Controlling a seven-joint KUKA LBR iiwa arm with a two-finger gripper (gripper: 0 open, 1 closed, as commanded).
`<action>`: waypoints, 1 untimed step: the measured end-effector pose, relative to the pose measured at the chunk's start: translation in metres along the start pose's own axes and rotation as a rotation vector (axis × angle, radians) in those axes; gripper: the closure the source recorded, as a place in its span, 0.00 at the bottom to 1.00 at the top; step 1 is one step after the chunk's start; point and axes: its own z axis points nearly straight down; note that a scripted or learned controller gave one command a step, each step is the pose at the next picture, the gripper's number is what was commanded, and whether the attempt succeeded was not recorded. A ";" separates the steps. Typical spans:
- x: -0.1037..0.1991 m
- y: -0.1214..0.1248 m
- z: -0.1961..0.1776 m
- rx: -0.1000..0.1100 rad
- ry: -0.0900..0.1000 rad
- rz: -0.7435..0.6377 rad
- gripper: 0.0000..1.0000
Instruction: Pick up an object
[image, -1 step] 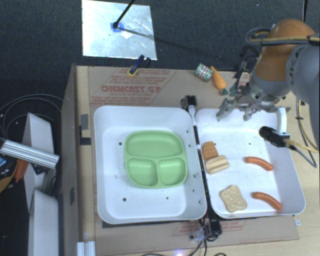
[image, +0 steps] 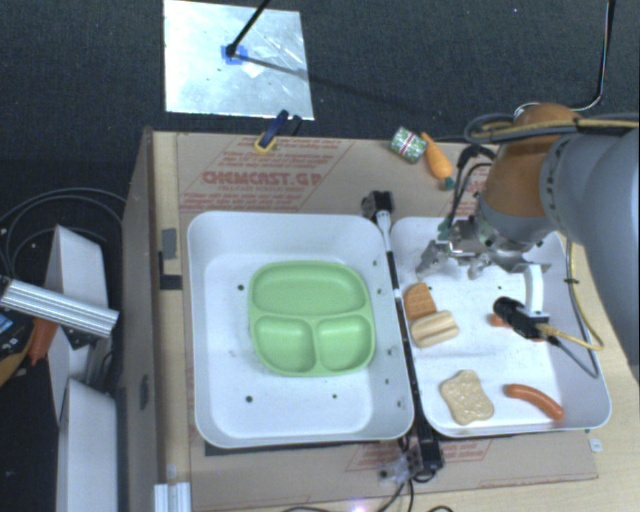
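Bread pieces (image: 428, 315) are lying near the right bin's (image: 590, 405) left wall; your gripper (image: 455, 255) is hovering beyond them, its grip state I cannot tell.

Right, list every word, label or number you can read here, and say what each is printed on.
"CHEMCAST GP", red print on the brown board under the bins, above the left bin; it reads upside down in this view.
More red print on the board's front edge: too small to read.
The small can behind the right bin has a label, too blurred to read.
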 end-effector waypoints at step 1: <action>-0.060 -0.006 0.010 -0.004 -0.002 0.001 0.00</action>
